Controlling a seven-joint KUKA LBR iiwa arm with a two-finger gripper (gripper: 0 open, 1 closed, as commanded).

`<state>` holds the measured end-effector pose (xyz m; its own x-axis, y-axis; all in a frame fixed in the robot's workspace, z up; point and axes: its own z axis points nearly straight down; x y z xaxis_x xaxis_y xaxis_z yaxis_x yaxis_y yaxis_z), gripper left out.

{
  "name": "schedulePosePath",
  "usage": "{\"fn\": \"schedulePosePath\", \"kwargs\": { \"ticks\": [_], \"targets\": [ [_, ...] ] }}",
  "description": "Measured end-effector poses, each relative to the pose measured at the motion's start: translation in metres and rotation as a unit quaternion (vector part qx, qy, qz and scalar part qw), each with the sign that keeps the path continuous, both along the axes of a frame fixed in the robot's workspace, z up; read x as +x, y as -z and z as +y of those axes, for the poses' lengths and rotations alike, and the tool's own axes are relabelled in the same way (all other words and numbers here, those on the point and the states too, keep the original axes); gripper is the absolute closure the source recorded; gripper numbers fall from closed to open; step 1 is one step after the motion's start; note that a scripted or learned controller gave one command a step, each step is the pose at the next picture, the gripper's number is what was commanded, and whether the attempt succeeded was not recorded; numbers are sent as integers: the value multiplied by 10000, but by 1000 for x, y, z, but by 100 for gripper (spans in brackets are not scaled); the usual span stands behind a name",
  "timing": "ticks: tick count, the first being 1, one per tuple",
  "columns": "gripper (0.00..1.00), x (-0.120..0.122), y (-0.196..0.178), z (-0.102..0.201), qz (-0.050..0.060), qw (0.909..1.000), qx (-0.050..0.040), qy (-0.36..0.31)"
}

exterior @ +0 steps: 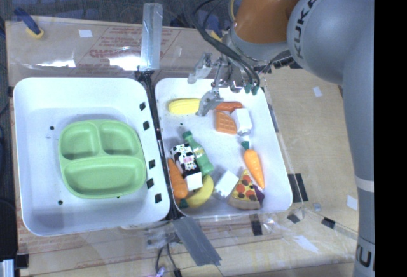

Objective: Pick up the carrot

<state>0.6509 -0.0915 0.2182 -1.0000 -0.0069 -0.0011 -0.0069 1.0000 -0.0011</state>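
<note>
Camera view has the gripper [216, 94] low over the far end of the right bin [275, 142], its fingers apart with nothing between them, just beside the corn [184, 105] and the waffle [225, 122]. One carrot [254, 166] lies near the bin's right wall above the pizza slice [245, 192] (a second carrot [177, 179] sits along the left wall by the banana [201, 194]). The green tray [100, 158] rests in the left bin [25, 161].

Arm [331, 21] cut off by the top and right edges. Gripper [219, 88] a tangle of metal, finger state unreadable. Second carrot [177, 178] half buried under the milk carton [188, 163]. Banana [202, 192] mostly covered too. Pizza [245, 192] print too small to read.
</note>
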Motion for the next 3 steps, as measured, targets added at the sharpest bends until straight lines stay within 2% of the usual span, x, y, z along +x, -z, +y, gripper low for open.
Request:
{"fn": "schedulePosePath", "kwargs": {
  "ticks": [1, 2, 3],
  "targets": [
    [0, -93, 46, -75, 26, 9996, -1, -289],
    [0, -102, 127, -120, 1, 9985, 3, -552],
    [0, -123, 122, -117, 13, 9905, 11, -1374]
  ]
}}
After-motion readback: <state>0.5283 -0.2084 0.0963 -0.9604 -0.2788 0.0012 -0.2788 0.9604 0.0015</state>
